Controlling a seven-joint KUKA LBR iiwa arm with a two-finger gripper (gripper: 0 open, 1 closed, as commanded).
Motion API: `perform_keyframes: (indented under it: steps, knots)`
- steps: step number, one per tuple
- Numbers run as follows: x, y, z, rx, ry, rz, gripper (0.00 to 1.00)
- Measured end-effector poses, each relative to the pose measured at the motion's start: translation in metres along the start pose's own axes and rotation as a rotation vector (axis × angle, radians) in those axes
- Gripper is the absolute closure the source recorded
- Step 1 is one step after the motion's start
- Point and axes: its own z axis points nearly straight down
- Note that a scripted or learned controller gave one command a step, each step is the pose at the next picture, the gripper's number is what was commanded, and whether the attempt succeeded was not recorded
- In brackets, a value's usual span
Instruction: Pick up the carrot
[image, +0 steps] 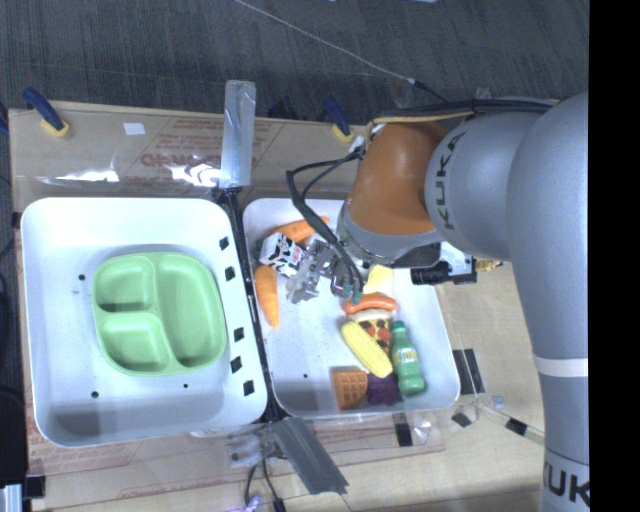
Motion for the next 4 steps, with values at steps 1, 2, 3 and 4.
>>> perform_keyframes:
  steps: [1,2,3,4]
  knots:
    - [0.0,0.0,0.0,0.0,0.001,-0.001,0.0]
    - [-0.035,0.004,0.019,0.006,0.034,0.095,0.0]
    - [-0.01,-0.003,0.02,-0.015,-0.027,0.198,0.0]
    - [-0.048,0.013,0.02,0.021,0.068,0.362,0.0]
